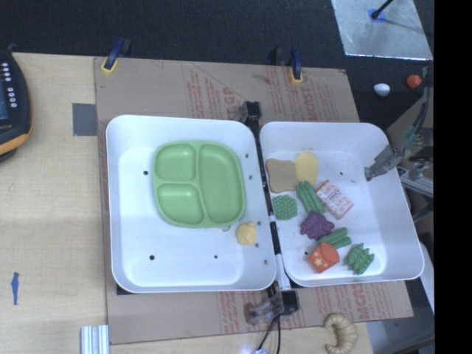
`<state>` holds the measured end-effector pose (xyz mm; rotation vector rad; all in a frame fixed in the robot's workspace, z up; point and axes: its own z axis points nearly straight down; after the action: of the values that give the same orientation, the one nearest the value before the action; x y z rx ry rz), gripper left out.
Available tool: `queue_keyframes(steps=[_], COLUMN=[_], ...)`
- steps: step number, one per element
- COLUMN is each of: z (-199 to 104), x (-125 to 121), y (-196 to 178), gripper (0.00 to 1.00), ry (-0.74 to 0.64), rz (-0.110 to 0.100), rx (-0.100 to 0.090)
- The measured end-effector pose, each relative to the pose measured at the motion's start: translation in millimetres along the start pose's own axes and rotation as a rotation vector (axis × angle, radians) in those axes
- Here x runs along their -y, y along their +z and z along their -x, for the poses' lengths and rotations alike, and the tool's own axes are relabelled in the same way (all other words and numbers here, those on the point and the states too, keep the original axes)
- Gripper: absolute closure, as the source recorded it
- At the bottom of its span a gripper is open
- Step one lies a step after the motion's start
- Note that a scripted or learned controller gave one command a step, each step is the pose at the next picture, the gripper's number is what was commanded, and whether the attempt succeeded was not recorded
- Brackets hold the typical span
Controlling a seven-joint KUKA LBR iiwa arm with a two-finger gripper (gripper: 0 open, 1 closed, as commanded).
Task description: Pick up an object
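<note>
Cardboard is covering the wooden bench (51,198) under both bins, clamped along the far edge, and from the overhead camera it's all sitting pretty tidy. Left bin (133,268) is holding a green divided plate (199,184) with a small yellow lump (246,233) lying just off its near right corner. Right bin (398,249) is where the pile is sitting: a tan slice (279,173) touching a yellow piece (307,166), a green pod (307,197), a red-and-white packet (334,199), a round green piece (285,207), a purple bunch (316,225), an orange-red piece (323,257) and a green leafy thing (360,258). The gripper (371,173) is hanging over the right bin's right rim, well apart from everything, and honestly I cannot tell whether it's wide or narrow at this size; nothing is sitting in it as far as I can see. What I'm worrying about: the middle stuff is packed so tight that going for one piece is probably nudging its neighbours or pinching two at once. The leafy thing and orange-red piece are sitting near the front wall, so clipping that rim seems likely. Open floor is lying along the right side, so that's the easy way in.
</note>
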<state>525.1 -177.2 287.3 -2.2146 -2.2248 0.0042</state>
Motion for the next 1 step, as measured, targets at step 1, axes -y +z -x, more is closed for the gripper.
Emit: queue_keyframes(steps=[1], z=[-16.4], x=[-43.3], y=[102.5], gripper=[0.00], ry=[-0.005], rz=[-0.002], rx=[0.000])
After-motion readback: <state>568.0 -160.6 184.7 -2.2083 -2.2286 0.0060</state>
